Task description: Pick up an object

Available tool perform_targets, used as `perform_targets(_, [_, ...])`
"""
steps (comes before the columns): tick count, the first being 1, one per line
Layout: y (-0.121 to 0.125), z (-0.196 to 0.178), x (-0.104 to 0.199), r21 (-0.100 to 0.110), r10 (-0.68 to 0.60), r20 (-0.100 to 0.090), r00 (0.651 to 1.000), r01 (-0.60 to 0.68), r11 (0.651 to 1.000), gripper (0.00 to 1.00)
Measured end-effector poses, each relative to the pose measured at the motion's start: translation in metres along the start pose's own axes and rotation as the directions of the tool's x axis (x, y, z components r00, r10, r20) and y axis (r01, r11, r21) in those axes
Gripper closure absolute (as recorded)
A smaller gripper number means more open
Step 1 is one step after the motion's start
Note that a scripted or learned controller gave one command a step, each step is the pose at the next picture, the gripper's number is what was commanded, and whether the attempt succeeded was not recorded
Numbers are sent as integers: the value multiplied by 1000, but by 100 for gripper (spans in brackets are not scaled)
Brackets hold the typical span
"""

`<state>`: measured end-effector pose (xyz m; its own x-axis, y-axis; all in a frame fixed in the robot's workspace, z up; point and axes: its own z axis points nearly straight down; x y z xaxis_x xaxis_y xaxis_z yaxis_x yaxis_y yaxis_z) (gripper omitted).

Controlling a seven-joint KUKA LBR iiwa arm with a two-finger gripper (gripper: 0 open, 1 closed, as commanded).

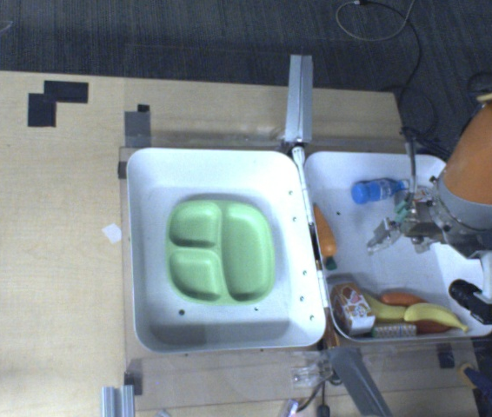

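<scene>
Blue bottle [379, 189] is being observed lying in the right bin [350, 168], long axis left-right, just up-left of the jaws [394, 231]. Nothing is being held between them; whether they are apart cannot be told.

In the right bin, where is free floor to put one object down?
The right white bin is bare in its middle, between the blue plastic bottle, the orange carrot-like stick along the divider, and the gripper. The near edge is crowded: a round packet, a yellow banana, and a red piece.
</scene>
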<state>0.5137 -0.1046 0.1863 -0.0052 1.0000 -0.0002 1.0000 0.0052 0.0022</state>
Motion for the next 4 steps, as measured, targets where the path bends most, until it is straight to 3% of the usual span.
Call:
perform_targets(1, [2,-11,1,-4,-3,0,1000,3,1000,100])
perform_targets(2, [17,-156,6,-4,134,1,991,-134,991,100])
perform_targets(3, [33,-145,36,-2,477,0,879,-477,879,100])
perform_targets(4, [74,-154,50,0,757,1,653,-757,653,100])
